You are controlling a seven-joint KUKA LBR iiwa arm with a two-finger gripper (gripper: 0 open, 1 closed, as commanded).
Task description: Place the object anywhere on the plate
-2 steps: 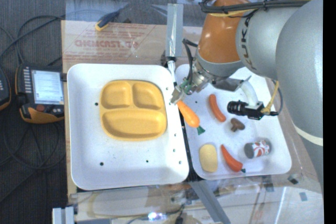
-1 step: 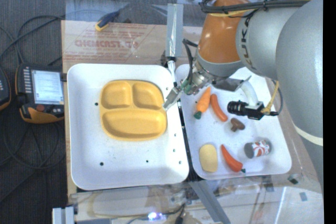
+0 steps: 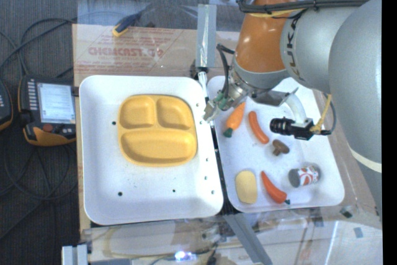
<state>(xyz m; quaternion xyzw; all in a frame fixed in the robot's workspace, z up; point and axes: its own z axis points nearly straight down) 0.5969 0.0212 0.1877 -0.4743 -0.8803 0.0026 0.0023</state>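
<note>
One carrot (image 3: 234,118) in right bin (image 3: 335,192), long axis steeply slanted, just right of gripper (image 3: 214,106); we can't tell its grip state. Plate (image 3: 157,130) lies left, in left bin (image 3: 99,195).

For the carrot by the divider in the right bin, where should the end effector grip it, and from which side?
Probably the carrot is best gripped across its thick orange middle, coming straight down from above. It lies flat and slanted, green top toward the bin's lower left, so set the end effector to close across its width, not along it. The sausage lies apart on its right, leaving some room there.
</note>
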